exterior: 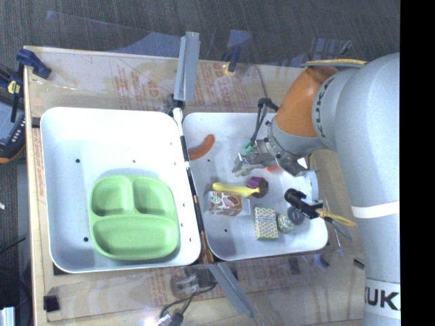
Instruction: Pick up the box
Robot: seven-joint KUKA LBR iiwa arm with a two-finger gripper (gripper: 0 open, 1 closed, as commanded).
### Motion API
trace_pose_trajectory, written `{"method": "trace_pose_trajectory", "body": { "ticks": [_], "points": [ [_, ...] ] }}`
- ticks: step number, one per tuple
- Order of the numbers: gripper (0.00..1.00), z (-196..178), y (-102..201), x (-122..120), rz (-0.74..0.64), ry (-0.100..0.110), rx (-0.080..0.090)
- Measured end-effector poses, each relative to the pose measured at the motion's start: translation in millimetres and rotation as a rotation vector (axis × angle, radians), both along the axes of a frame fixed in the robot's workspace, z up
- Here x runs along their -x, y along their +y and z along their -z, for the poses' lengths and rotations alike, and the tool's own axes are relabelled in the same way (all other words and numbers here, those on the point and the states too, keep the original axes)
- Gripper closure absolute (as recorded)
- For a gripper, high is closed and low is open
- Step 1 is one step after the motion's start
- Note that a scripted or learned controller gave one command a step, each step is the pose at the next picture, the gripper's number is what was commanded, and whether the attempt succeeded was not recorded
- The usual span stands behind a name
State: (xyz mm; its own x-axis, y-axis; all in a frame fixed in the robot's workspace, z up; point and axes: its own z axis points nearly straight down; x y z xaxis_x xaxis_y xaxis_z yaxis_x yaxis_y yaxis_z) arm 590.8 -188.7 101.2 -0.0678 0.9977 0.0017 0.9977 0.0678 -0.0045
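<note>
Nearest the camera, the left-hand bin (58,182) is shallow, white and smooth, with rounded corners. It carries a matte green plate (136,216), a rounded rectangle moulded into three compartments, lying flat towards the bin's near side.

In the right-hand bin (224,244) the box (266,223) comes first. It is small and squarish, pale yellow-green with a fine printed pattern, and it lies flat near the bin's front wall, clear of the claw. Just to its left, and apart from it, is a flat brown-and-orange printed packet (225,203). Beyond the packet lies a slim, curved yellow banana-shaped piece (234,190), glossy like plastic. Its right end meets a small dark purple lump (256,183) whose shape is too blurred to make out.

Farther back the claw (246,163) hangs over the middle of the right-hand bin, above the purple lump and well short of the box. Whether it is open or closed cannot be told. It sits on the smooth grey arm (353,148), which enters from the right.

Left of the claw, near the bin's far left corner, lies a smooth orange sausage shape (201,146). Behind both bins runs the pale worktop (102,80), wood-coloured and faintly printed in red.
</note>
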Motion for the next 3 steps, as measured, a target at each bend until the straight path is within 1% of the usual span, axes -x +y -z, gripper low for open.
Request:
{"method": "trace_pose_trajectory", "body": {
  "ticks": [1,2,3],
  "points": [
    [0.00,0.0,0.0,0.0,0.000,0.000,0.000],
    [0.00,9.0,-20.7,12.4,-0.043,-0.002,-0.001],
    [1.00,-1.3,-19.9,11.7,-0.046,-0.002,-0.001]
  ]
}}
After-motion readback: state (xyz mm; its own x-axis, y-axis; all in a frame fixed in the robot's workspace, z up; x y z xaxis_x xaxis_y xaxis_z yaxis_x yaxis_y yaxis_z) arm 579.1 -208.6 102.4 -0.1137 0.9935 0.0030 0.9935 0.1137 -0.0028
